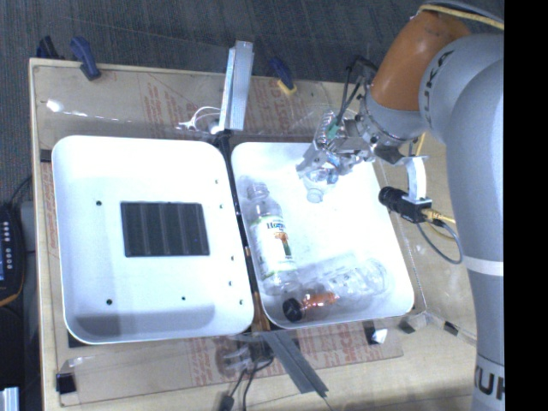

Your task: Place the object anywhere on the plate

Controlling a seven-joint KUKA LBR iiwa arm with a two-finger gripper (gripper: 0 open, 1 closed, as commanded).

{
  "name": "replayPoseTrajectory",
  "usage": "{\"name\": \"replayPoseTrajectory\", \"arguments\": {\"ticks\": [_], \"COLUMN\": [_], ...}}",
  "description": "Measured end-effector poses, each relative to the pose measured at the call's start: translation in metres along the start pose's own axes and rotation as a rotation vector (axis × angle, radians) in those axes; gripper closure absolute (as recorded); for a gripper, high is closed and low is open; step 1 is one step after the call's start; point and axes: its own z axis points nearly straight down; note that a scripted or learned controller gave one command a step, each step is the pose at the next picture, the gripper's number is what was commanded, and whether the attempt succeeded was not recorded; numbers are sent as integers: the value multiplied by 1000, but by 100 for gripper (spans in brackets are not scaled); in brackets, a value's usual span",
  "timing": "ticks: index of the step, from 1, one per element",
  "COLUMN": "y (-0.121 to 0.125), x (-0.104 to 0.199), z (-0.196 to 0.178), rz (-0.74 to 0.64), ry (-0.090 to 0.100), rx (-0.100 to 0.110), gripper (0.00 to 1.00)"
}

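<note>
White left bin [77, 229] carries the dark ribbed plate [164, 228], well apart from me. The right bin [381, 229] holds the labelled bottle [272, 236] along its left wall and a crumpled clear bottle [347, 279] at the near wall. My gripper [330, 157] hangs over the far end, with something clear [314, 182] glinting just beneath. I cannot tell how wide it stands, or whether it grips anything. My worry is that slick clear plastic slips and drops short of the plate.

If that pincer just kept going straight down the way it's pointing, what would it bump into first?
Probably the bare white floor of the right bin. The pincer hangs over its upper part, apart from the clear bottle lying further left. From this slanted view, depth is hard to judge.
</note>
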Motion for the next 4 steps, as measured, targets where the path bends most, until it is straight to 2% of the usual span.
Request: {"name": "replayPoseTrajectory", "arguments": {"ticks": [1, 2, 3, 4], "y": [-24, -66, -81, -83], "x": [-24, 44, 112, 188], "z": [-57, -42, -19, 1], "rz": [-80, -93, -84, -207], "ry": [-2, 0, -1, -1], "rx": [-3, 0, 1, 0], "gripper": [100, 100, 100, 100]}}
